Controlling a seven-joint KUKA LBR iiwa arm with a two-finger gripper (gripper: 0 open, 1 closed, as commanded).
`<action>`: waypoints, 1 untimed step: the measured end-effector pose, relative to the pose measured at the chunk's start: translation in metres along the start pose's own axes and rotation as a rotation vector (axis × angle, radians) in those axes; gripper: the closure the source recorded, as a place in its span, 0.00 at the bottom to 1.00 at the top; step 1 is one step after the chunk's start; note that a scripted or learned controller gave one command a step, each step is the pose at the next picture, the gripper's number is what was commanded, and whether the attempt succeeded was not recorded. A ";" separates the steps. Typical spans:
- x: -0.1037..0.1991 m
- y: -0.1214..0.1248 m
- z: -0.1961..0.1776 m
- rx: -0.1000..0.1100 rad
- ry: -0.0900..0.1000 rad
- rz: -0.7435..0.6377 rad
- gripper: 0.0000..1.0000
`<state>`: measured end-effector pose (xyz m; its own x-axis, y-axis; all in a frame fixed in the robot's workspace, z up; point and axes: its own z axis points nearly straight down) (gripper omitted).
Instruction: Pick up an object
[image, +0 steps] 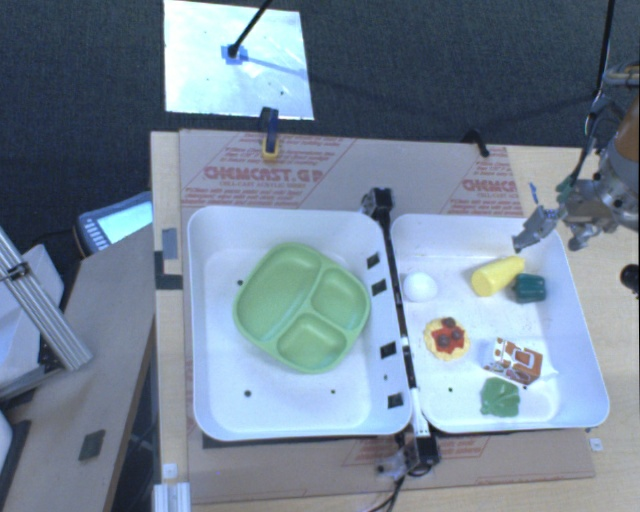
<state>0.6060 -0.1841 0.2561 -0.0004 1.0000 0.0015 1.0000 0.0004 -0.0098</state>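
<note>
Left bin (215, 400): you see a green plate (302, 307) with three sections lying in it, a bit tilted.
Middle: a black strip (392, 300) runs between the two bins.
Right bin (590, 395): you have six small things to pick from.
White ball (419, 287): near the strip, by itself.
Pizza toy (446, 338): round, yellow and red, below the ball.
Yellow tube (497, 276): lying on its side (the dark green block (529, 289) sits just beside it).
Snack packet (516, 361): white and orange, near the green leafy toy (500, 397).
Gripper (556, 232): above the bin's top right corner, its two fingers spread apart with nothing between them.
</note>
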 end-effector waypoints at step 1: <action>0.001 0.002 -0.007 -0.011 -0.002 -0.003 0.00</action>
<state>0.6082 -0.1834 0.2634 -0.0034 1.0000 -0.0006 1.0000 0.0034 0.0016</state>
